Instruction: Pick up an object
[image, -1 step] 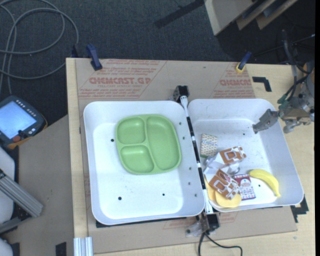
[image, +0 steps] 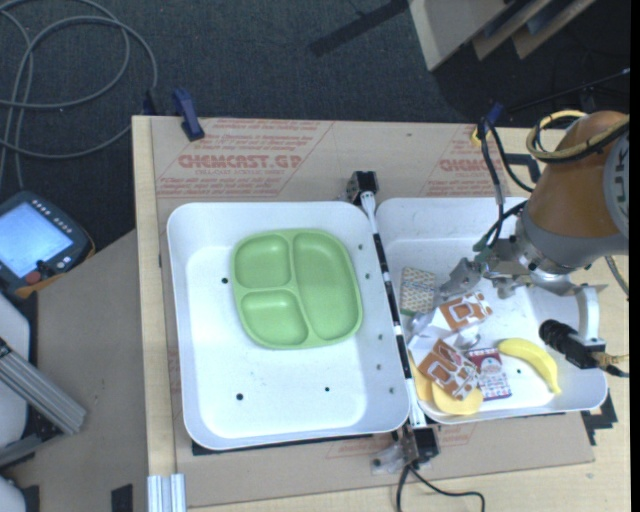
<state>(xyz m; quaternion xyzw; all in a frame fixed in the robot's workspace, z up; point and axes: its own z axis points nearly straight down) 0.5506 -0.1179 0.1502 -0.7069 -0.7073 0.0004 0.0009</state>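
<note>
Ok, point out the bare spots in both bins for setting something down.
Left bin: bare floor in front of the green divided plate and along its left side. Right bin: crowded; snack packets, a banana and the tool fill it, with bare floor at the far wall.

Smooth matt green plastic plate (image: 297, 288) in a glossy white plastic bin (image: 200, 330).
</note>
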